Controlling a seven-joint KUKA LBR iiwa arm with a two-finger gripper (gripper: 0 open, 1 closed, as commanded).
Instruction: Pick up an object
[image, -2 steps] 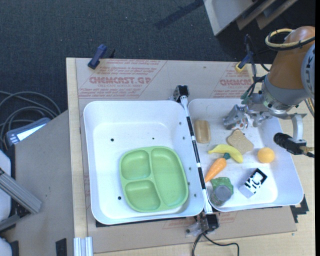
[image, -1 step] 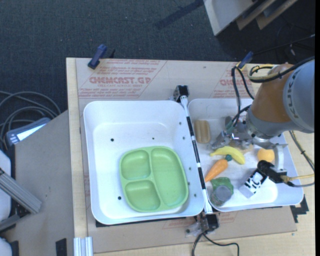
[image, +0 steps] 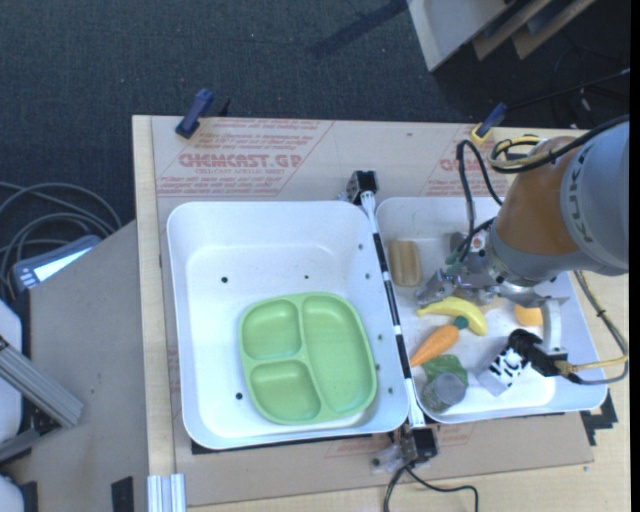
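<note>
Left bin (image: 200, 240): holds a green tray (image: 305, 357), well apart to the left of the fingers; not at risk in this try.
Sponge (image: 405, 262): a tan block just left of the fingers, near the bin wall; a sideways sweep could push it against the divider.
Gripper (image: 462, 280): low in the right bin (image: 420, 215), under the grey wrist and orange band; the arm hides the fingertips, so I cannot tell how far open they are or whether anything is between them.
Banana (image: 455, 311): just below the fingers, probably the target, lying flat with the carrot (image: 434, 345) touching or nearly touching its lower side.
Risk: a curved, smooth toy may roll or squirt out as the fingers close; crowding means a finger could land on the carrot instead.
Grey-green lump (image: 443, 382): further below, near the front wall.
Black-and-white toy (image: 508, 366): below and right of the fingers, beside a black cable end that might snag.
Surface: smooth white plastic, so things slide easily.
Room: bins sit on a board with red print, dark carpet around, cables at left.
</note>
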